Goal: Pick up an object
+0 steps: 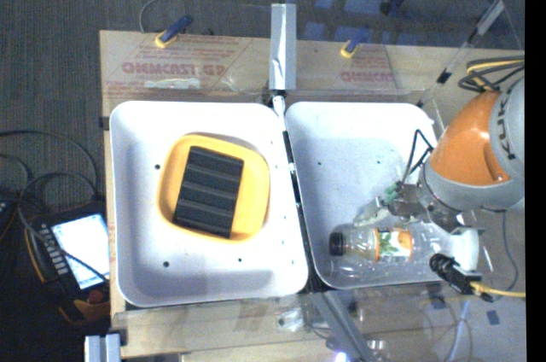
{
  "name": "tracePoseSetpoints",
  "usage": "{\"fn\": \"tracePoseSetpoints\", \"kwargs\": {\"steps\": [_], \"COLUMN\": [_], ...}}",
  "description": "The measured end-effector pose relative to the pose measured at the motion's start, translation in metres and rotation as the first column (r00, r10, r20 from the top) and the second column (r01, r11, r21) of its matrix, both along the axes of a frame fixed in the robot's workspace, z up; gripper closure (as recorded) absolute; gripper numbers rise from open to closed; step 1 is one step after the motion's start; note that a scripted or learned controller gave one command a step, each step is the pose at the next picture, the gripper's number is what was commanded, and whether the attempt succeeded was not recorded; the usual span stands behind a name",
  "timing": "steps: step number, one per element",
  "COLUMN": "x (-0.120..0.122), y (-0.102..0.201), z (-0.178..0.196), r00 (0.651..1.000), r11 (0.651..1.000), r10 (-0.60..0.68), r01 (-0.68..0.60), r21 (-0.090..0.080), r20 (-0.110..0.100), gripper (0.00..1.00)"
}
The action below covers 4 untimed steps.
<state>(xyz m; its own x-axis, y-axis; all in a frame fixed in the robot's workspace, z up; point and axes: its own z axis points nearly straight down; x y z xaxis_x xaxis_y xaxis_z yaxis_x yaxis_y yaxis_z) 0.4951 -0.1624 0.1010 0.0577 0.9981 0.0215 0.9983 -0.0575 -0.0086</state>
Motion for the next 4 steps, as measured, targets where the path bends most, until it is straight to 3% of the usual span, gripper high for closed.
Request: {"fn": "tracePoseSetpoints", "kwargs": {"steps": [1, 2, 3, 4], "x": [0.048, 0.008, 0.053, 0.080], "y": [-0.008, -0.006, -0.010, -0.009], "z": [-0.001, -0.003, 0.003, 0.044], "r00": [0.997, 0.995, 0.993, 0.994], "r11": [0.997, 0.996, 0.993, 0.994], "r10": [-0.079, 0.084, 0.118, -0.106], "r01": [0.079, -0.084, -0.118, 0.106], "r21": [0.020, -0.008, 0.009, -0.011], "r20": [0.004, 0.047, 0.006, 0.004], "gripper": [0.00, 0.00, 0.00, 0.00]}}
